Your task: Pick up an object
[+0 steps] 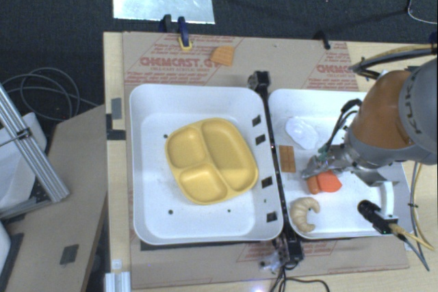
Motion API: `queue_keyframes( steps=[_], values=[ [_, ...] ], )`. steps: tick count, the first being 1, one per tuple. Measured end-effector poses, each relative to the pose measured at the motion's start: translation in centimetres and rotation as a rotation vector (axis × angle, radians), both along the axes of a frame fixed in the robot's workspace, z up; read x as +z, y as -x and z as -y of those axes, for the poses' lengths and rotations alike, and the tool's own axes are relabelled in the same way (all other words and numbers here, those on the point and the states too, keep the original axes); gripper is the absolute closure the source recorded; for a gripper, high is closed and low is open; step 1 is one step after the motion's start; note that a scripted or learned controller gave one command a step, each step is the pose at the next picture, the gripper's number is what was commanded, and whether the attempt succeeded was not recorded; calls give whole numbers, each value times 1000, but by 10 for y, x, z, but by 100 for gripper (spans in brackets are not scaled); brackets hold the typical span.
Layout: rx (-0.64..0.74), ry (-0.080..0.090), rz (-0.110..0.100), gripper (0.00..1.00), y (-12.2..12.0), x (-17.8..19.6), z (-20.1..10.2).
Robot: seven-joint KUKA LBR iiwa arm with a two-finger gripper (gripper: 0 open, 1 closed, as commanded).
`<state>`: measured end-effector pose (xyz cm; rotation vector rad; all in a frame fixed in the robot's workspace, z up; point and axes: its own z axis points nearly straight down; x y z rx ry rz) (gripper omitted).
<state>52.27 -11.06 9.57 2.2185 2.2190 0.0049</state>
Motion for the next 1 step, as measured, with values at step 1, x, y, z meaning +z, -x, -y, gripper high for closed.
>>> queue_keyframes(
  steps=[1],
  values=[
    [12,-3,4,100,11,97,-80]
  ],
)
